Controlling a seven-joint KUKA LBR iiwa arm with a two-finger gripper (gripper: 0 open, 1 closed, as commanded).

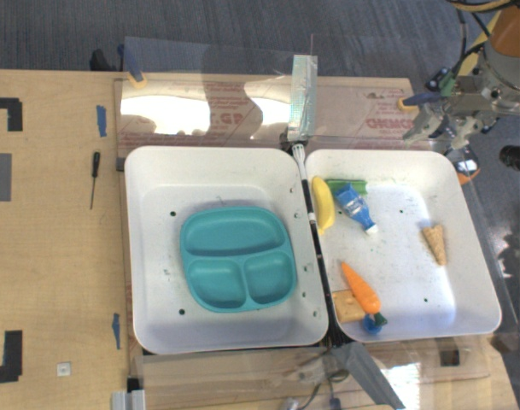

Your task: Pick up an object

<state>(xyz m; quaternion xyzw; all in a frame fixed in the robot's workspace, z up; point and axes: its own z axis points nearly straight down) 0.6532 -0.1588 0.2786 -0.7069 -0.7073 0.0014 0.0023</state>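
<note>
A carrot is lying in the right bin near its front edge — with a banana, a blue bottle and a cone also being held there. The gripper is being kept well apart, beyond the bin's far right corner; its grip cannot be told.

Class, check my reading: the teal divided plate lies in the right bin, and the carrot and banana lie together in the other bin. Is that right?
Not quite. The camera view shows the teal divided plate in the left bin; the carrot and banana lie together in the other bin.
</note>
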